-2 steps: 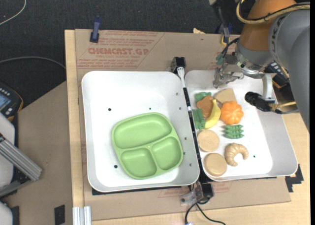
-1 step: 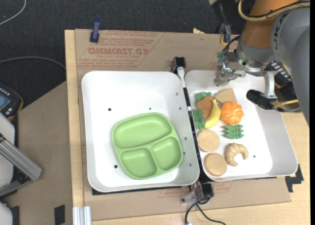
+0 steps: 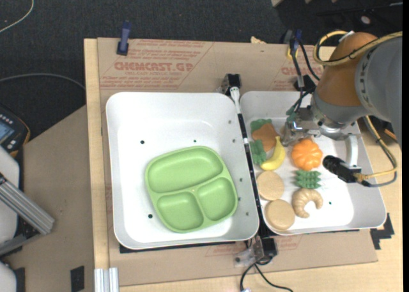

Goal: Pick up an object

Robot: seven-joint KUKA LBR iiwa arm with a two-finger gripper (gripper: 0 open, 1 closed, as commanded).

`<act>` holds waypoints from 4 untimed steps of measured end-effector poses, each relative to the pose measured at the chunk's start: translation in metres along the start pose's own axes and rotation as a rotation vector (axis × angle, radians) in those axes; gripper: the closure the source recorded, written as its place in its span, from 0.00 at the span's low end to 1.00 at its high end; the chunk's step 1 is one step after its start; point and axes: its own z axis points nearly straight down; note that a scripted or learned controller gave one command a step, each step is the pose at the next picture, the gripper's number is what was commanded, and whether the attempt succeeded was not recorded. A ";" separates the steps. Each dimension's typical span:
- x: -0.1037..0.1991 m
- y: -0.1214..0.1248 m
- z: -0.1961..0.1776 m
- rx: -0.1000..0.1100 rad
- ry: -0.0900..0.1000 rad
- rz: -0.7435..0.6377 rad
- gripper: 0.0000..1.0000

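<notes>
The right bin (image 3: 364, 211) holds several toy foods. Among them are an orange pumpkin-like fruit (image 3: 307, 153), a yellow banana (image 3: 276, 156), a brown bun (image 3: 264, 132) with a green leaf (image 3: 257, 150) beside it, and a spiky green piece (image 3: 308, 179). Nearer the front lie a croissant (image 3: 308, 200) and two round tan biscuits (image 3: 270, 186) (image 3: 280, 215). My gripper (image 3: 296, 127) hangs low over the back of this bin, between the bun and the orange fruit, just above the fruit's top edge. Nothing is visibly held.
The left bin (image 3: 128, 124) holds a green divided plate (image 3: 190, 188). A black divider rail (image 3: 243, 137) runs between the bins. The arm's grey body and orange band (image 3: 342, 80) cover the right bin's back right corner, with cables (image 3: 374, 172) trailing along its right side.
</notes>
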 end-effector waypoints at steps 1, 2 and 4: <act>0.129 0.030 -0.111 -0.022 0.005 -0.019 1.00; 0.143 -0.020 -0.172 -0.012 0.002 -0.008 1.00; 0.115 -0.029 -0.136 -0.002 0.001 0.002 1.00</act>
